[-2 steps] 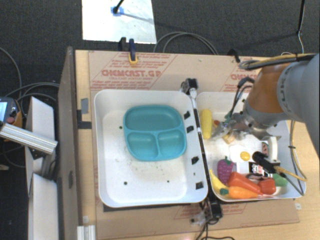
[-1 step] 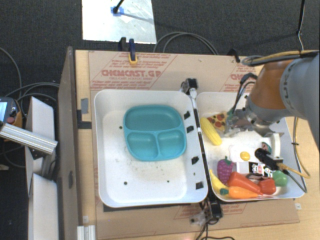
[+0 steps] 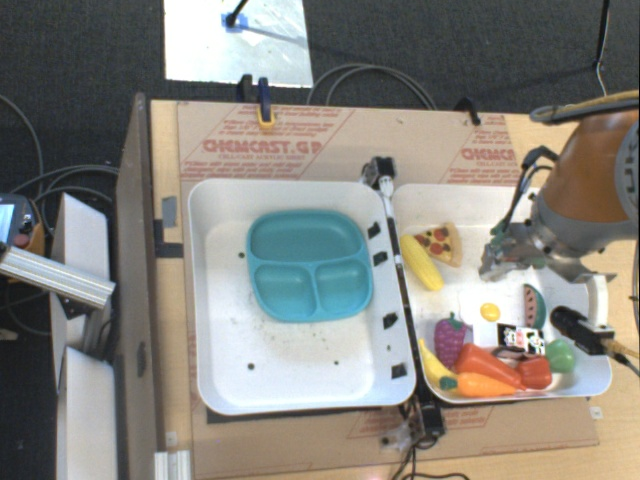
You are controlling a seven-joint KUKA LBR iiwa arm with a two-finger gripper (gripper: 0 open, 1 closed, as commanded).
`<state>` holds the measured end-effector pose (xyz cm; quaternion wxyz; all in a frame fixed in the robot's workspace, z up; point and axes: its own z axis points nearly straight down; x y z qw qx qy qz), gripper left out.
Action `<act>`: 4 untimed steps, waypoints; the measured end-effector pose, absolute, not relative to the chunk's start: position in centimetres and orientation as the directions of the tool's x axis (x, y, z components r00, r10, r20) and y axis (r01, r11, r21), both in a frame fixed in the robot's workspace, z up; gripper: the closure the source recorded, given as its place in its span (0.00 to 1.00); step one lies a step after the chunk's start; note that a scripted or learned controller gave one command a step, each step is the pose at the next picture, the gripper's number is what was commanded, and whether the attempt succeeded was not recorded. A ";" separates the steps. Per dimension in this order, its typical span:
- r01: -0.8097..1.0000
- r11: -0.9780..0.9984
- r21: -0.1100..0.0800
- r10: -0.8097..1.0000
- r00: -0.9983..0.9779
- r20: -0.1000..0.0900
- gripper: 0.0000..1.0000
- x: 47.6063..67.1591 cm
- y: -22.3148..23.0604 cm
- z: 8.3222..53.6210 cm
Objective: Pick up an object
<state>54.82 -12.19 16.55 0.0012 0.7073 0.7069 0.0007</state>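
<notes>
Orange-banded and grey, the arm reaches in from the right of the frame, its gripper [image 3: 503, 258] low over the right bin [image 3: 470, 203]. How its jaws stand I cannot tell, and nothing shows between them. Toy food lies below it: a fried egg [image 3: 489, 312] just beneath, a watermelon slice [image 3: 530, 305] beside, a pizza slice [image 3: 438, 241] and corn cob [image 3: 419, 264] to the left. This looks like the approach; next it should pick one piece and descend squarely.
</notes>
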 end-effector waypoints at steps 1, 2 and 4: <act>1.000 0.002 0.002 1.000 -0.002 0.000 0.00 55.0 -12.1 16.2; 1.000 0.008 0.011 1.000 -0.008 -0.001 0.00 64.9 -11.5 8.8; 1.000 -0.001 0.000 1.000 0.001 0.000 0.00 60.5 -11.8 8.5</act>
